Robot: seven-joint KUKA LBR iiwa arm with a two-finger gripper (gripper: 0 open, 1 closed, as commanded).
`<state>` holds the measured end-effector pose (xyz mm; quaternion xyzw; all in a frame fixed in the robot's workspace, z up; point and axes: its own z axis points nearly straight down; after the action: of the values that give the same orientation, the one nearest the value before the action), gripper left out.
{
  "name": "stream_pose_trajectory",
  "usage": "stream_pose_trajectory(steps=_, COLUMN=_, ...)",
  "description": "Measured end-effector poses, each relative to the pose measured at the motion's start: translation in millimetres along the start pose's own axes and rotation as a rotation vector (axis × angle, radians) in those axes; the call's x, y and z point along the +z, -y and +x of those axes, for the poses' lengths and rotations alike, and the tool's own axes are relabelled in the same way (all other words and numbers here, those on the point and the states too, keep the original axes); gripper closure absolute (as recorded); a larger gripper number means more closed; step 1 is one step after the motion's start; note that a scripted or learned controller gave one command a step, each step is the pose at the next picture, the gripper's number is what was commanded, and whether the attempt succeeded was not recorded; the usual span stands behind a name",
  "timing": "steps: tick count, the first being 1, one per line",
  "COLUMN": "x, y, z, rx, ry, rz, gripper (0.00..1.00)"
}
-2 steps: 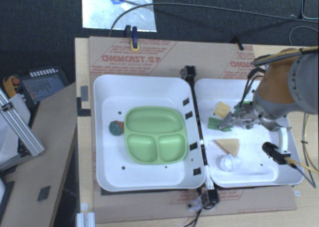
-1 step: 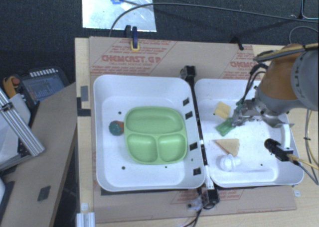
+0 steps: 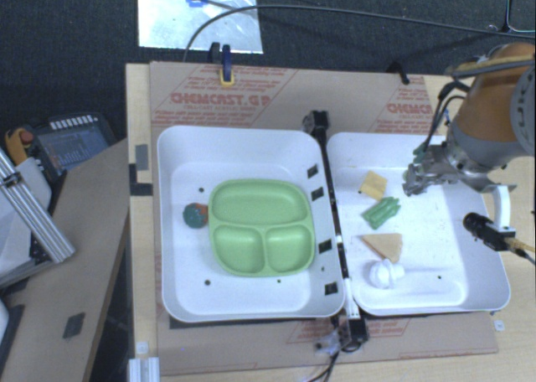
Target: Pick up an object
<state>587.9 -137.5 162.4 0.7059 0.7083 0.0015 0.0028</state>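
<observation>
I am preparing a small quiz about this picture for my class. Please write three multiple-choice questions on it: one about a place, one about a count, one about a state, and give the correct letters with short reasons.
1. Where does the green divided plate lie?
A. in the left bin
B. in the right bin
C. on the dark floor

2. How many loose things lie in the right bin?
A. one
B. two
C. four

3. How does the gripper stand to the things in the bins?
A. it carries the green plate
B. it is above the right bin with nothing seen between its fingers
C. it presses on the small ball

Answers:
1 A: the plate sits in the left bin, beside a small ball.
2 C: a yellow block, a green piece, a tan wedge and a white piece.
3 B: it hangs near the bin's upper right part, apart from all four.
</observation>
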Motion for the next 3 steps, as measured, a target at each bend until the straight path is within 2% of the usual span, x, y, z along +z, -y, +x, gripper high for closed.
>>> stream_pose_trajectory(steps=1, x=-44.2, y=2.5, z=0.5, rx=0.000, ry=-0.001, rz=0.001, gripper=1.00)
stream_pose_trajectory(steps=2, x=-71.5, y=1.1, z=0.2, rx=-0.001, ry=-0.001, rz=0.001, gripper=1.00)
stream_pose_trajectory(steps=3, x=-64.9, y=-20.6, z=56.4, rx=-0.006, ry=-0.002, rz=0.002, gripper=1.00)
